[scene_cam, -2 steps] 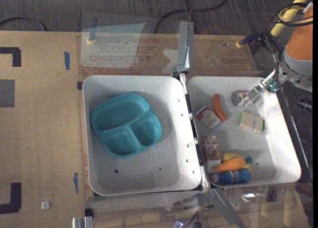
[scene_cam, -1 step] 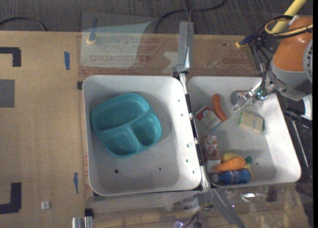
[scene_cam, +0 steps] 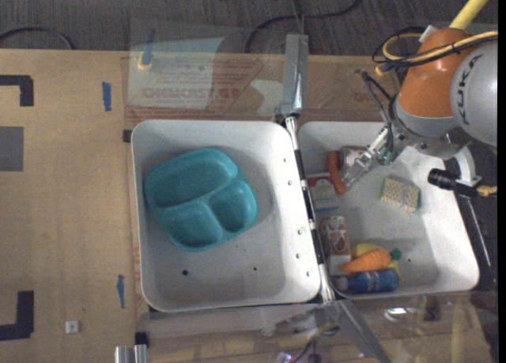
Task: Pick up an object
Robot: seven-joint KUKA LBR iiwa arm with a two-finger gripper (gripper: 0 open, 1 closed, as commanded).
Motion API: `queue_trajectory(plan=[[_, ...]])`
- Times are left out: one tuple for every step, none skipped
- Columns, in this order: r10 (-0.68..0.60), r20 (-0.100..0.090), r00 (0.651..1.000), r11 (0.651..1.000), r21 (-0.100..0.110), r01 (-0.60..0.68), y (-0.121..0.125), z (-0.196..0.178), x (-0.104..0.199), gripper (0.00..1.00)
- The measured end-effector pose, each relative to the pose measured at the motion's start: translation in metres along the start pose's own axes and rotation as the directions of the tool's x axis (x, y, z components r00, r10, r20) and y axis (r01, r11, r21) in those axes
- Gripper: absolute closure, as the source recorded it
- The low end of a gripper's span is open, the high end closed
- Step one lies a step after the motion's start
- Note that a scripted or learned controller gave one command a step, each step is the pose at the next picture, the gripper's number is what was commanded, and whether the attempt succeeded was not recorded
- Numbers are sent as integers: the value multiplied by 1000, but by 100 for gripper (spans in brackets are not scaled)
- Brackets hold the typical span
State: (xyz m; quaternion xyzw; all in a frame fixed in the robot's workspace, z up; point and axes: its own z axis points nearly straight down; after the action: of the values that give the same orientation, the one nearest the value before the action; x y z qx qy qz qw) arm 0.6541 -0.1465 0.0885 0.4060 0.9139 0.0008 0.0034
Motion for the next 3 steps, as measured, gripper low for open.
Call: queue_trajectory(plan=[[3, 6, 1000, 1000, -6, -3, 1, -13, -2, 100], [122, -1, 993, 993, 1, -122, 33, -106, 21, 100], [176, 2, 984, 984, 0, -176, 2, -127, -20, 100]])
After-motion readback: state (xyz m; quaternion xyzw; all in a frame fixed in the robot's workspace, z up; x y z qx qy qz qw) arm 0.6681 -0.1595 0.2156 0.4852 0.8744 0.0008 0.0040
